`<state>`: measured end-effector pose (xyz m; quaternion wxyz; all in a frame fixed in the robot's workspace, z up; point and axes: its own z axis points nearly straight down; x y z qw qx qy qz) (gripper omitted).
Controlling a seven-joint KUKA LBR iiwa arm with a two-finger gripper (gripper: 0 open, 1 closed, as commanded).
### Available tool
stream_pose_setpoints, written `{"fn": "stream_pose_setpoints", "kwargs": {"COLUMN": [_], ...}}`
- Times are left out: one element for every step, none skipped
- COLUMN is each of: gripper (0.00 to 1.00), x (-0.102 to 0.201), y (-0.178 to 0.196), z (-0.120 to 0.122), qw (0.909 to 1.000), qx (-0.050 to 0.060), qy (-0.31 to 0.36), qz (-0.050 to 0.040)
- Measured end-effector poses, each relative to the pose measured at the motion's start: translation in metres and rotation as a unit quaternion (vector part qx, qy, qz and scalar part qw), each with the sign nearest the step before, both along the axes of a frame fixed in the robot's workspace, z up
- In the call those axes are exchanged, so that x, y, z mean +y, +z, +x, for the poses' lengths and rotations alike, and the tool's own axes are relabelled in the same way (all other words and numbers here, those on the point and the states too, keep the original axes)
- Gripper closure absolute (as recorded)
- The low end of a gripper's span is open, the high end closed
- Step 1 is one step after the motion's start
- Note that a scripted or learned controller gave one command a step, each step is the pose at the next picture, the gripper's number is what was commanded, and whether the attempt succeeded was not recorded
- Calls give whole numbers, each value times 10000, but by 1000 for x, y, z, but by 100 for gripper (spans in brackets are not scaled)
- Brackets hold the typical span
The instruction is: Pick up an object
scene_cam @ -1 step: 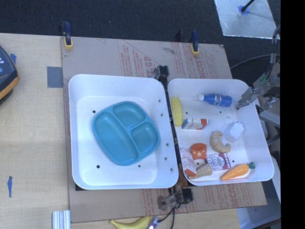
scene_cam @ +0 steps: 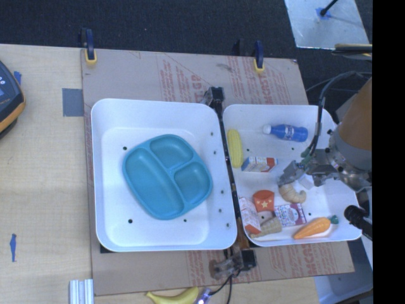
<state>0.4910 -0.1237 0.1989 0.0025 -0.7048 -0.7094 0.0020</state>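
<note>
Below the claw (scene_cam: 296, 173), an orange plastic carrot (scene_cam: 312, 228) is seen. Claw state cannot be told; the beige croissant-shaped toy (scene_cam: 292, 193) underneath could be nudged aside.

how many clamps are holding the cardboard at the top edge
2: one blue clamp at the cardboard's top left corner, another blue clamp toward its top right. Others may be hidden.

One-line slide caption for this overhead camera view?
Gripper over the right bin above a croissant; blue divided plate in the left bin.

Crowded right bin (scene_cam: 253, 114); roomier around plate (scene_cam: 167, 176)
</note>
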Motion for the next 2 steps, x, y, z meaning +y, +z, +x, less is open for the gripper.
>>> {"fn": "stream_pose_setpoints", "kwargs": {"gripper": [0,0], "x": [29,26], "y": [-70,-107], "z": [-10,-8], "qw": [10000,10000], "qx": [0,-12], "qy": [-4,-2], "qz": [0,-2]}}
